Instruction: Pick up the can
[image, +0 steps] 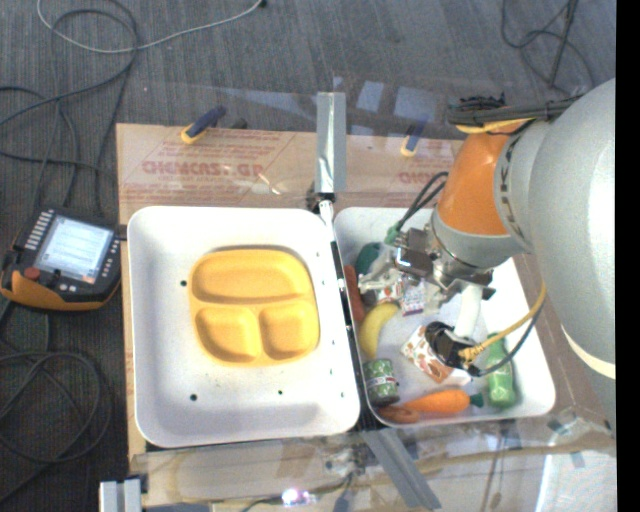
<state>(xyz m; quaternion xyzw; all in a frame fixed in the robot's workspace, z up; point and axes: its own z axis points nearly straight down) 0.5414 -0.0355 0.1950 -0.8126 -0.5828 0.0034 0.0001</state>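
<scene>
A robot arm (480, 190), grey with an orange band, reaches in from the right over the right-hand of two white bins on a worktop. Its jaws (415, 275) hang low over a cluttered pile in that bin (535, 375), among wrappers and packets. Whether the jaws are open or closed cannot be told, as the wrist and clutter mask them, and nothing can be seen held between them.

The can (381, 380), small with a green patterned label, stands below and slightly left of the jaws, near the bin's front left corner. A yellow banana (377, 328) lies between the jaws and the can. A carrot (430, 404) lies just beyond the can, along the front wall, and a red and white packet (428, 358) sits to the can's right.

The left bin (150, 300) holds a yellow divided tray (255, 305).

This looks like the approach step, with the can not yet picked up. The next move likely calls for shifting the jaws toward the front left corner, over the can, then descending around it clear of the banana and carrot.
</scene>
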